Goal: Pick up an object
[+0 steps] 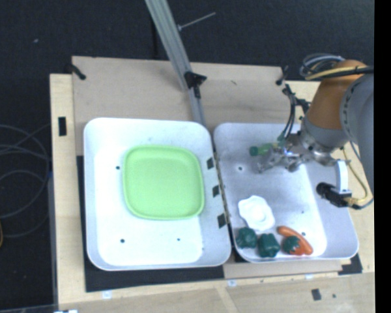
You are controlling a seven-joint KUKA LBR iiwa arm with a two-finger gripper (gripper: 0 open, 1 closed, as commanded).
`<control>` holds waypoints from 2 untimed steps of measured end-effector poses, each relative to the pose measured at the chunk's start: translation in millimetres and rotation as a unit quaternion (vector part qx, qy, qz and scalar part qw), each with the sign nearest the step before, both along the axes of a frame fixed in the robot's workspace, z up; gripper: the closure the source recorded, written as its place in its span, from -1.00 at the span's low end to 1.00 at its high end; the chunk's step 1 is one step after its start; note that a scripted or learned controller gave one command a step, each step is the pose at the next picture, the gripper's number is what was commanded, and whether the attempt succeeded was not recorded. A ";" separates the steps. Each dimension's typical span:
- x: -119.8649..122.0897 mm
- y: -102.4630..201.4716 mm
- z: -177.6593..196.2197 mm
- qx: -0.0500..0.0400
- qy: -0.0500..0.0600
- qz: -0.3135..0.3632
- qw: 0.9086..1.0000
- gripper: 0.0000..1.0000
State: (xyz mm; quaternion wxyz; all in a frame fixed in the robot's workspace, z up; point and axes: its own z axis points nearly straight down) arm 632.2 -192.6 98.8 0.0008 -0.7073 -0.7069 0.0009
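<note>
My gripper (pixel 268 160) hangs low over the far half of the right bin (pixel 332 237), reaching in from the right. A small green thing (pixel 255 151) shows just at its left tip; whether it is held I cannot tell. Near the bin's front lie a white lumpy object (pixel 255 212), two dark green pieces (pixel 246 237) (pixel 268 245) and an orange-red carrot-like piece with a green end (pixel 296 240). These lie well in front of the gripper, apart from it.
The left bin (pixel 104 240) holds a light green square plate (pixel 163 182) in its middle. A grey pole (pixel 173 41) slants down from the top to the bins' far junction. The arm's orange band (pixel 329 106) sits above the right bin's far right corner.
</note>
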 end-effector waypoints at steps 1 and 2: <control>1.3 -0.7 13.1 0.000 -0.003 0.000 1.000 1.00; 10.4 -4.7 61.0 -0.001 -0.004 0.000 1.000 1.00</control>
